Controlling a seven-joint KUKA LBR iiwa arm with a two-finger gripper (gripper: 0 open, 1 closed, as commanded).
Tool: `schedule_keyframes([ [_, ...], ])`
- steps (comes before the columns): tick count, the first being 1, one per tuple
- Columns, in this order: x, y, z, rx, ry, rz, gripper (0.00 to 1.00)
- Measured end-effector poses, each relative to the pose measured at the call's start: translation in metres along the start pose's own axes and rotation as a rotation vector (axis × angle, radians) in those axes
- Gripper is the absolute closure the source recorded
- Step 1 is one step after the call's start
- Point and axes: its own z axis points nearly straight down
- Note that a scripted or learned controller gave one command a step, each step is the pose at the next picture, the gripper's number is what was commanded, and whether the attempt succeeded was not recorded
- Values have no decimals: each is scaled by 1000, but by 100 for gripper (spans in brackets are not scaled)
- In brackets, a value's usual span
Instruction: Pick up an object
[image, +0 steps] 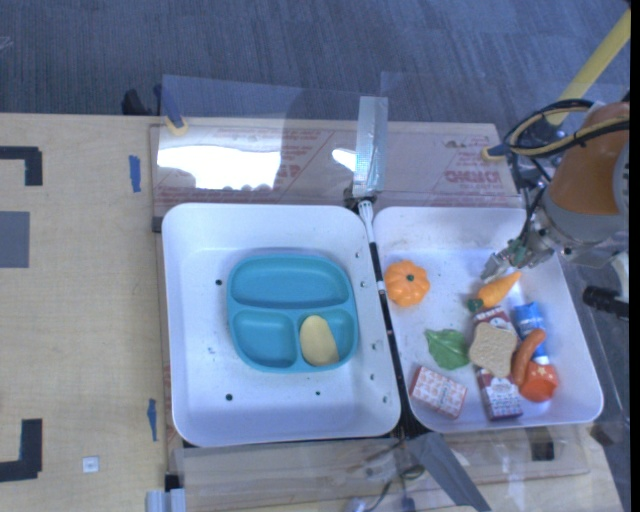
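My gripper (508, 262) hangs over the right bin (590, 400) near its far right side, just above the upper end of an orange carrot (497, 291). The carrot lies slanted on the bin floor, and whether the gripper touches it is unclear. Close by are an orange pumpkin (407, 283), a green leaf (448, 347), a bread slice (492, 348), a blue can (527, 319) and a red and orange bottle (536, 373). Two small printed boxes (438, 391) (500, 396) lie at the bin's front.
The left bin (190, 330) bears a blue divided tray (290, 285) with a yellow oval piece (318, 340) in its front right compartment. A clear plastic wall (250, 150) stands behind both bins. The arm's cables (545, 125) loop at the far right.
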Motion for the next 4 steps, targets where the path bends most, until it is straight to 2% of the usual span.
schedule_keyframes([
  [1, -3, -24, 12, 5, 5, 113, 100],
  [2, -1, -24, 12, 5, 8, 112, 0],
  [3, -3, -22, 0, 0, 0, 111, 100],
  [4, -4, -21, -11, -5, -3, 111, 100],
])
